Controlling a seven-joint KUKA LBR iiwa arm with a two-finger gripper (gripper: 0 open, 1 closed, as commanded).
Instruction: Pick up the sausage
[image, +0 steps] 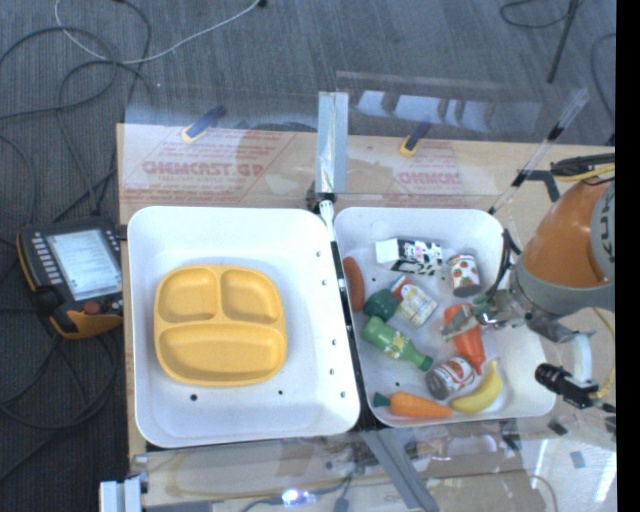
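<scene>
Gripper is down in the right bin, over on its right side, hanging off that grey arm with the orange band that comes in from the right. Honestly can't tell from where I'm standing what it's doing at the tip, it's just a dark tangle of metal there, sitting right by a small orange-red piece and just under a little white jar with red spots.

Sausage is nowhere near it. It's the reddish-orange thing lying lengthwise along the left wall of the right bin, snug against the divider between the two bins, well apart from the claw.

Rest of the right bin is pretty cluttered:
- black and white carton near the top
- green bottle lying tilted in the middle, with a darker green thing just above it
- small white packet beside those
- tin can on its side near the bottom
- banana in the lower right corner
- carrot along the bottom edge, just left of the banana

Left bin has a yellow divided plate sitting in the middle. Off the bench to the left there's a teach pendant on the floor.
</scene>
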